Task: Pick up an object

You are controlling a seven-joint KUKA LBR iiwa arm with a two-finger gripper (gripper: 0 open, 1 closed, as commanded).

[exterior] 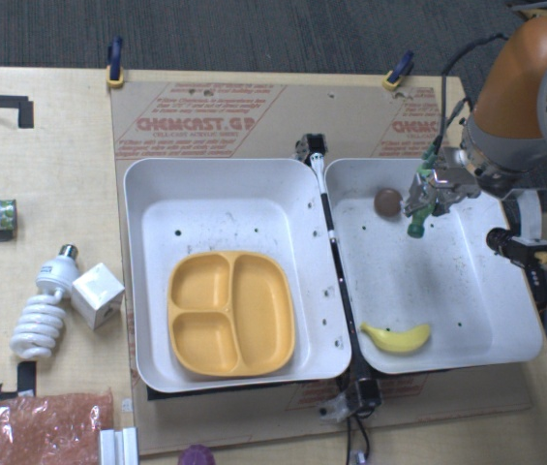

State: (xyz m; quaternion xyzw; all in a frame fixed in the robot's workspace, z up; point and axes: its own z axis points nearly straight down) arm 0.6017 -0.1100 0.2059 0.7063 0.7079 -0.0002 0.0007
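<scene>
Claw [418, 213] over right bin [505, 342] far end, beside brown ball [387, 201], grip state unclear, perhaps holding something green, banana [397, 337] near front edge

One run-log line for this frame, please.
arm: over right bin | gripper: fingers unclear, beside brown ball | banana: near front wall | yellow divided plate: left bin

One fixed camera sits above the counter [50, 163], looking down at a slant — far enough back to take in both white bins [142, 260], arm entering from the right.
</scene>
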